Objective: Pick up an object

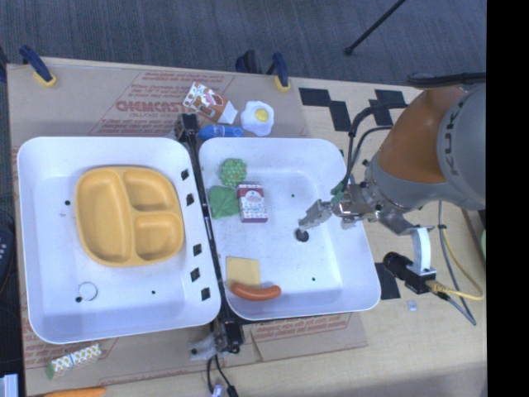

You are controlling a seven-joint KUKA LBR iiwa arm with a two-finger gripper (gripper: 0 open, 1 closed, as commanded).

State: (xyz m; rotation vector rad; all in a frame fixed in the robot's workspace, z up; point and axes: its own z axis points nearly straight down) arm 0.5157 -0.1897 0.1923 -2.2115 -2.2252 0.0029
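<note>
Camera view: pincer (304,226) low over right white bin (331,151), state unclear, nothing visibly held; best shifting toward small red-and-white carton (252,203), descending squarely.

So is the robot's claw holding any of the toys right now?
No. The gripper hovers over bare floor in the right bin, nothing between its fingers.

robot lab, pretty clearly

two white bins (347,168) clamped onto cardboard (149,106) on a table (430,337), a grey-and-orange industrial arm (438,151), loose cables (455,263), toy food like a plastic sausage (255,290), grey carpet (165,15) behind.
</note>
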